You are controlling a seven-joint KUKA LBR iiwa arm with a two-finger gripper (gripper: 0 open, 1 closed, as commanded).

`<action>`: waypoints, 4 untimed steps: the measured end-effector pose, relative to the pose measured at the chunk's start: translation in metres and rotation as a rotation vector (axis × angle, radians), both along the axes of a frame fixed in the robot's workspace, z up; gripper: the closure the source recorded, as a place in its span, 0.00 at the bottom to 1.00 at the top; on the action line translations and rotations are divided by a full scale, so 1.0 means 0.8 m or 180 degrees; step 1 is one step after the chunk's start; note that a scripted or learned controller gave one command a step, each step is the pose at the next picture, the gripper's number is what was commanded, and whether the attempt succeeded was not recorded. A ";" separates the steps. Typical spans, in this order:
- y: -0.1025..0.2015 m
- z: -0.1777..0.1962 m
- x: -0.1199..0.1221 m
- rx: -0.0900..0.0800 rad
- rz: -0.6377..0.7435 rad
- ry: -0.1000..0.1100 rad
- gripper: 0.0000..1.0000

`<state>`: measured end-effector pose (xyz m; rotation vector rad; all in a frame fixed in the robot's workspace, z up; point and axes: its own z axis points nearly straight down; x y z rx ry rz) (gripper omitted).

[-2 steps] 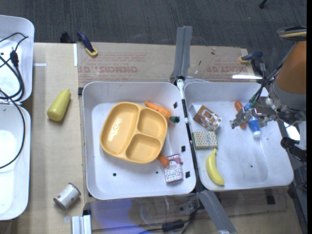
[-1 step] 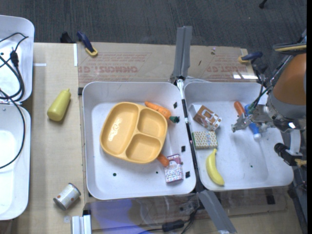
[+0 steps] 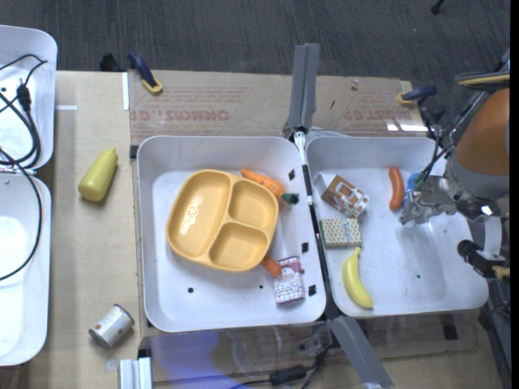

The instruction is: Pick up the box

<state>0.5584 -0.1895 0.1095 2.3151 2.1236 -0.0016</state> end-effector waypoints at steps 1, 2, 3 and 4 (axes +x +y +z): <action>0.014 -0.009 0.041 -0.0010 -0.1105 -0.0055 1.00; 0.051 -0.018 0.122 -0.0012 -0.2352 0.0039 1.00; 0.056 -0.017 0.112 -0.0019 -0.2202 0.0011 1.00; 0.014 -0.015 0.113 0.0059 -0.2987 0.0037 1.00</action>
